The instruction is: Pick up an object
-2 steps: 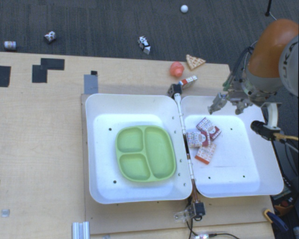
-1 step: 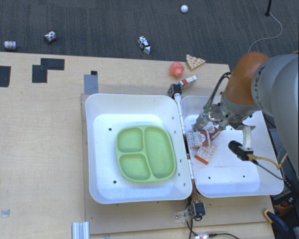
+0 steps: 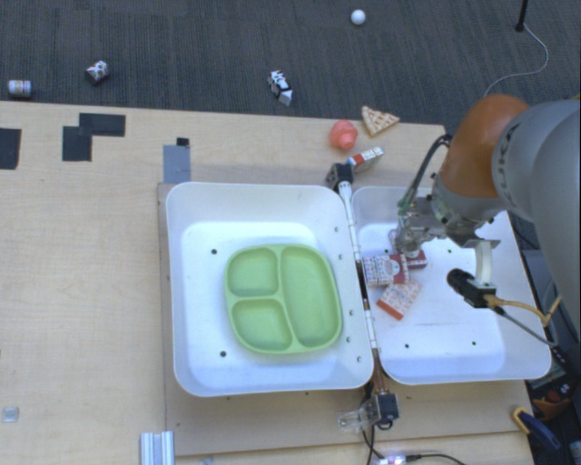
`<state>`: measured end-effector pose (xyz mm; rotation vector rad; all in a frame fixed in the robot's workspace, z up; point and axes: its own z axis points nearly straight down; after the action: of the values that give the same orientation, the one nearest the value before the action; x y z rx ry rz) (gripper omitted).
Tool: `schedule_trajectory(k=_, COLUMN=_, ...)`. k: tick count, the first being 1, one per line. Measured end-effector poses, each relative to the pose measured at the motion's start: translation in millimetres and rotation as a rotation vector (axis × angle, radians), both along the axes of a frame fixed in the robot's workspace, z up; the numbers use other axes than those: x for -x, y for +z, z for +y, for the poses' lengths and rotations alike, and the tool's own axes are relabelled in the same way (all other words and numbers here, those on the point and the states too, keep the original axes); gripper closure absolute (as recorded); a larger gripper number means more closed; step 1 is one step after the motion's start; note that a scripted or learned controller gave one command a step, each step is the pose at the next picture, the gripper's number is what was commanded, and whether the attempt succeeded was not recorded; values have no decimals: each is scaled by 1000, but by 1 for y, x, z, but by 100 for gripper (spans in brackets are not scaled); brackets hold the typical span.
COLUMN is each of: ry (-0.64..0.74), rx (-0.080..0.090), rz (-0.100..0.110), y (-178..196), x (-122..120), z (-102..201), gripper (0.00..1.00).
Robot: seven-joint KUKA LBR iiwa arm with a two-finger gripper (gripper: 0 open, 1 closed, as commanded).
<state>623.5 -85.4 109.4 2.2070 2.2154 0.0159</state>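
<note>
Slanted top-down shot. Grey arm with orange band in from the right, over right bin. Tool low over that bin's upper left part, directly above a red packet; touching or not, cannot tell (too small and dark), and wide or narrow, cannot tell either. Just left of red packet, a printed white packet close to the bin's left wall. Below both, a tilted red-and-white packet flat on the bin floor, near the tool but apart from it. Left bin with a green three-compartment plate, flat, roughly centred. On table behind the bins: orange-red ball, pizza-slice wedge just beside it, small red-and-white tube near the gap between the bins. Grey block by left bin's far-left corner. Dark carpet beyond the table edge, with a white ball and a few small scraps.
</note>
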Motion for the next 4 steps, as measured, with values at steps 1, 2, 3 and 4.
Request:
schedule_trajectory(k=1, ry=-2, rx=0, rz=13, y=25, x=50, z=-122, gripper=100)
schedule_trajectory(k=2, ry=1, rx=-1, rz=9, y=36, x=48, z=-120, gripper=100)
schedule_trajectory(k=3, ry=3, rx=0, rz=4, y=47, x=46, z=-119, gripper=100)
schedule_trajectory(k=4, ry=5, rx=0, rz=0, y=58, x=45, z=-119, gripper=100)
